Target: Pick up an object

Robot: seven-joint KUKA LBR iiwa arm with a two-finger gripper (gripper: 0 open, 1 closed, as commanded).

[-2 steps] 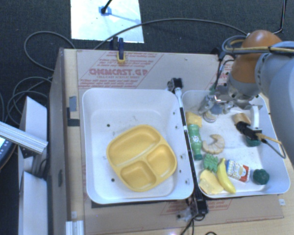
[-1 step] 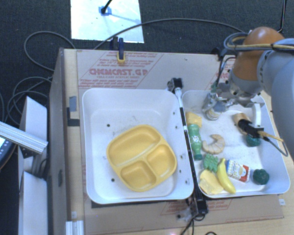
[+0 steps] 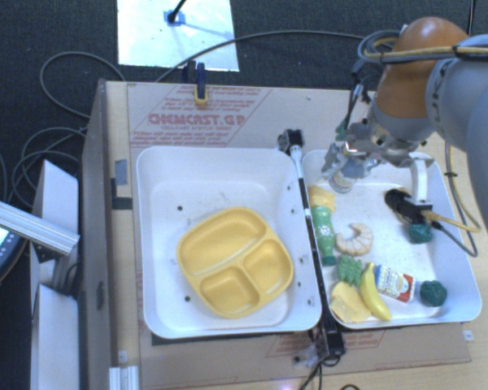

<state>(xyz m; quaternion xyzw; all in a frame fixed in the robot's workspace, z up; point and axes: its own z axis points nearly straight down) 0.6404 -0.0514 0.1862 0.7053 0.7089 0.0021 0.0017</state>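
The gripper [image 3: 342,181] hangs low over the far end of the right bin [image 3: 459,254]; whether it is spread or pinched, I cannot tell. Just below it lies a yellow piece [image 3: 323,199], and beyond that a shrimp [image 3: 356,238]. The shrimp looks like light, stiff, slick plastic, best pinched across its curved middle.
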